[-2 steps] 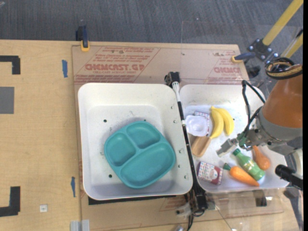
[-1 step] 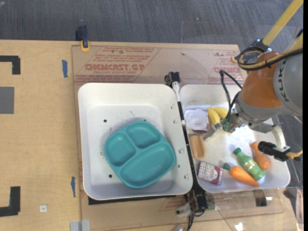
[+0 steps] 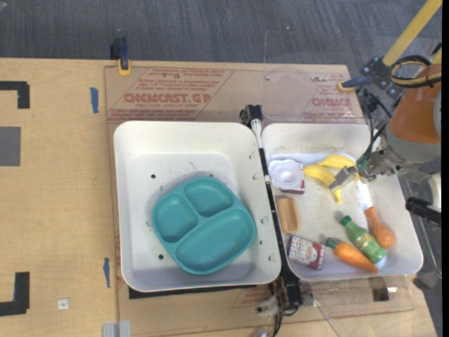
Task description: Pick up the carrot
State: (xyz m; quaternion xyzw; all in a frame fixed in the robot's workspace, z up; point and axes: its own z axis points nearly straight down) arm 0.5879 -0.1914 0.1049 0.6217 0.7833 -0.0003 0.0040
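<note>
the gripper, fingers looking slightly apart and holding nothing, is hovering over the banana in the right bin. the carrot is lying toward the near edge, its long axis running left-right.

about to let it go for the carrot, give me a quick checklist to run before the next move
1. Carrot in sight, lying in the right bin near its front edge: ok.
2. Pincer over the carrot: not ok, it sits by the banana, toward the back of the bin.
3. Pincer free of load: cannot tell.
4. Room around the carrot: not ok, the green bottle lies against it.
5. Red packet apart from the carrot: ok, a small gap shows.
6. Teal plate out of the way in the left bin: ok.
</note>
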